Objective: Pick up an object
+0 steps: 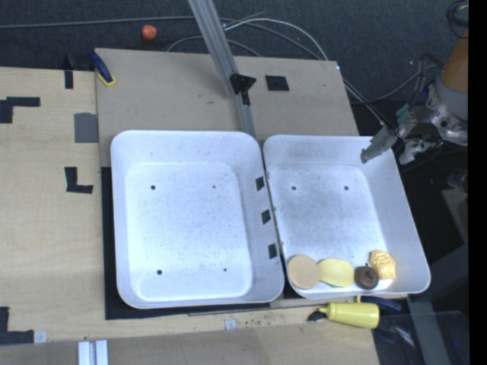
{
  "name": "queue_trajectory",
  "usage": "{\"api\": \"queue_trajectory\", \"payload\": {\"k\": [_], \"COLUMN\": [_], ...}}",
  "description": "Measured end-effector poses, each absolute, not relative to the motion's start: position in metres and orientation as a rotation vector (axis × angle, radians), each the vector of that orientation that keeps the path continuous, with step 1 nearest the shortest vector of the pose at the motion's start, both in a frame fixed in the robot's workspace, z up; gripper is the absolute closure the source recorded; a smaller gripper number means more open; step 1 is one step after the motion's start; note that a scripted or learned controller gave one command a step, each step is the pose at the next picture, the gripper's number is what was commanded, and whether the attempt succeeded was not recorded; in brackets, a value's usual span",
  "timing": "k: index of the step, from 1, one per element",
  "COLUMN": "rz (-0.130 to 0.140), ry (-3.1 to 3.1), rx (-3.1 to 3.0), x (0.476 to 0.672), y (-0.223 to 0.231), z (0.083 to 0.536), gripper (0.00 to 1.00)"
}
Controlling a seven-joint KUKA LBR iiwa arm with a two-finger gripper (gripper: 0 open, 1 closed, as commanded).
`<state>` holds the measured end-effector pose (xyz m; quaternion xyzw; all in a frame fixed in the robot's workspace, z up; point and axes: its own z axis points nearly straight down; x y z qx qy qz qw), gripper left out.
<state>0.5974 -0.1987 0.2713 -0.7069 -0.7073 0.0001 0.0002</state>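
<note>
Gripper [388, 144] is parked over the right bin's [403, 204] far rim, nothing between the fingers; open or clenched cannot be told. Targets are bunched along the near wall: tan disc [302, 271], yellow piece [335, 272], dark knob [367, 277].

We note a bench [46, 204] of pale wood marked with dark tape pieces. A grey metal pole [217, 44] slants across its far side above the bins, with a black clamp [242, 84] on it. White cables [281, 33] loop over the dark floor behind. A small orange ball [149, 31] lies on that floor. A blue and yellow clip [103, 70] sits at the board's far left corner. A yellow tool [352, 314] lies just outside the right bin's near edge.
</note>
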Motion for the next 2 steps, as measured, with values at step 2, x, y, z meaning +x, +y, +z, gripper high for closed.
{"api": "queue_trajectory", "payload": {"k": [2], "rz": [-0.005], "ry": [-2.227], "rx": [-2.221], "x": [0.56], "y": [-0.161], "z": [0.201], "gripper": [0.0]}}
